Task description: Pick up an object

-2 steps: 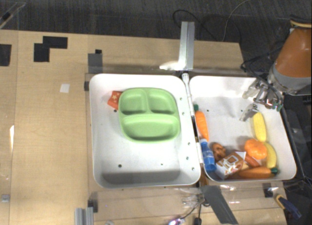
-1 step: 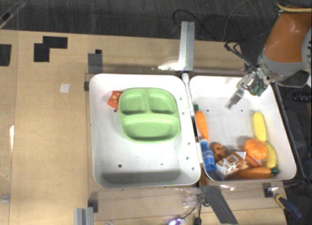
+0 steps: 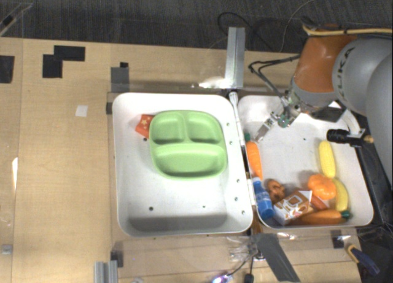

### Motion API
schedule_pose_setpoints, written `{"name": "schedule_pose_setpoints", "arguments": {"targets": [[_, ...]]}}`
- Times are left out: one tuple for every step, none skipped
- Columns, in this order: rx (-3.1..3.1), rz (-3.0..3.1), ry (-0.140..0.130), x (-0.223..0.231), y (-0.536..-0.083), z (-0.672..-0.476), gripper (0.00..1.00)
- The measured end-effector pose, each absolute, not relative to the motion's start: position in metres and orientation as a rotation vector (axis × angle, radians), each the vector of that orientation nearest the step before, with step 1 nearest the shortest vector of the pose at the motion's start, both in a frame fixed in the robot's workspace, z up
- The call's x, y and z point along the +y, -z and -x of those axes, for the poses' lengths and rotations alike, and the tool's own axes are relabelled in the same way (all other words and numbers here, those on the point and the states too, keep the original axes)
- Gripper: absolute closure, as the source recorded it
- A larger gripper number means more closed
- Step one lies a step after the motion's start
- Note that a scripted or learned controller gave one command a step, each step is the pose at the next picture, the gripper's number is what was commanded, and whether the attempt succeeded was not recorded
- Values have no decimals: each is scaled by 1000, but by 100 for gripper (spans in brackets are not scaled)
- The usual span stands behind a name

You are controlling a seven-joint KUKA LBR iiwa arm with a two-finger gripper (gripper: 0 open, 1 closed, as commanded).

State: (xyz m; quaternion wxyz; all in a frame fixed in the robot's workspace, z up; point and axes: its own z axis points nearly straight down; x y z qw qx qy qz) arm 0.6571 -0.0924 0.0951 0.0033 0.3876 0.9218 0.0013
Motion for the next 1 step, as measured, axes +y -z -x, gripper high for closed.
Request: {"name": "schedule_pose_setpoints", "arguments": {"targets": [[2545, -1829, -7, -87, -89, -638, 0]]}}
